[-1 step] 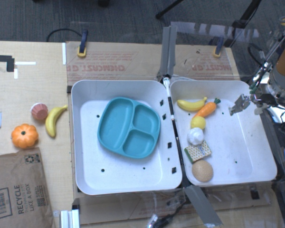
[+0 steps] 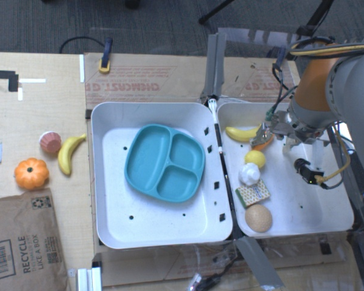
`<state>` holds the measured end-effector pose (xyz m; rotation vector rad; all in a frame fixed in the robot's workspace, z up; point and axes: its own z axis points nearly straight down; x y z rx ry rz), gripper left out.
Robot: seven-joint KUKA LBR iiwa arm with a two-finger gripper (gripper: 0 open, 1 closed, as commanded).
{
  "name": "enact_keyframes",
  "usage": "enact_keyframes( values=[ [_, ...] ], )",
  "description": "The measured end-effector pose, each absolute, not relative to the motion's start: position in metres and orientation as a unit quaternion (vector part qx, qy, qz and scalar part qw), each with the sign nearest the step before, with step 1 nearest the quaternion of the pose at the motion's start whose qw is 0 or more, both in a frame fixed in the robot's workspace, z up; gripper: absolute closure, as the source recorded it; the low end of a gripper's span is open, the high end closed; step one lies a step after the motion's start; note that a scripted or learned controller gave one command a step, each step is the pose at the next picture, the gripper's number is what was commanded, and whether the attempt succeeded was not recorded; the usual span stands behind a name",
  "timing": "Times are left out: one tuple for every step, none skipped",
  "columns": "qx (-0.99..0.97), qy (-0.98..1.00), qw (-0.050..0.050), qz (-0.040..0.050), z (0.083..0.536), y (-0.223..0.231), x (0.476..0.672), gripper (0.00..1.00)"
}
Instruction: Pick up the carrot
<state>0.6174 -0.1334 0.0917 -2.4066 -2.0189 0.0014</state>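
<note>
The carrot (image 2: 262, 142) lies in the right bin (image 2: 303, 217) near its far left corner, just right of a banana (image 2: 241, 133). Only a small orange piece of it shows, because the gripper (image 2: 267, 132) covers the rest. The gripper hangs down from the grey wrist with the orange band (image 2: 315, 83) and sits right on top of the carrot, touching or nearly touching it. Whether the carrot is gripped cannot be made out from this angle.
In the right bin, a lemon (image 2: 255, 159), a white garlic bulb (image 2: 250, 174), a patterned sponge (image 2: 253, 193) and a tan egg-shaped item (image 2: 259, 218) line the left side. A teal divided plate (image 2: 165, 162) lies in the left bin (image 2: 109, 223). A pumpkin (image 2: 31, 174), a second banana (image 2: 69, 154) and a pink item (image 2: 50, 142) rest on the bench.
</note>
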Motion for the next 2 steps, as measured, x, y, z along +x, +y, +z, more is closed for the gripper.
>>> enact_keyframes(
  values=[
    [-0.765, -0.644, 0.001, 0.0019, 0.100, -0.134, 0.617, 1.00],
    [-0.650, -0.760, 0.000, 0.0006, 0.191, -0.074, 0.623, 1.00]
  ],
)
